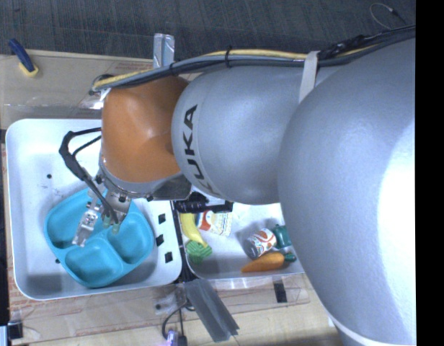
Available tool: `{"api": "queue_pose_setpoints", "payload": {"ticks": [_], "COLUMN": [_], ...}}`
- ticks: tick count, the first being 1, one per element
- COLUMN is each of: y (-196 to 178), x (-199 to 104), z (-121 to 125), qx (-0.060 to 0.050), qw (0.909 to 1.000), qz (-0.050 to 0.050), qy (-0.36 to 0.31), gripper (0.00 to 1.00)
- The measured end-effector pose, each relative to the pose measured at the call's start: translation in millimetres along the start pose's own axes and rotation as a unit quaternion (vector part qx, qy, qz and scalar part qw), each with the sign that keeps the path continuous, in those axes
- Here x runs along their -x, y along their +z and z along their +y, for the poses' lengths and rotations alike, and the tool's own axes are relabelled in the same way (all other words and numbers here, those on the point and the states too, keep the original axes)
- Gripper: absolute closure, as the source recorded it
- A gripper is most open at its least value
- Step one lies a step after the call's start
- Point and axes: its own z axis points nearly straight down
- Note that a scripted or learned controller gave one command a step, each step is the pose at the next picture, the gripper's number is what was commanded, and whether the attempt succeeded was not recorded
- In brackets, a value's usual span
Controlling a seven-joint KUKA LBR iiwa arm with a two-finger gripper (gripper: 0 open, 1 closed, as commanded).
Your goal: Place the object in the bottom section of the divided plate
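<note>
The blue divided plate (99, 247) sits in the left white bin (27, 193), its three sections facing up. Above it hangs the gripper (99, 218), reaching down from the grey arm (280, 121) with its orange band (139, 132). The metal fingers (87, 222) are over the middle of the plate, near where the dividers meet; how far apart they stand cannot be told, nor whether anything lies between them. In the right white bin (229, 269) lie a yellow banana (189, 227) with its long axis running far to near, a green item (199, 250) just beside its near end, a carrot (264, 264) lying left to right, and a small can (262, 241).
</note>
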Motion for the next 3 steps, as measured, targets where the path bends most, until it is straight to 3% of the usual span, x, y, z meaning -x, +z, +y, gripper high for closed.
{"api": "queue_pose_setpoints", "payload": {"ticks": [1,2,3], "y": [-10.0,-9.9,-19.9], "x": [0.1,0.1,0.4], "z": [1.0,0.9,1.7], "qx": [0.000,0.000,0.000], "qw": [1.0000,1.0000,1.0000], "qz": [0.000,0.000,-0.001], "qy": [-0.003,-0.003,-0.005], "gripper": [1.00,0.00,1.00]}}
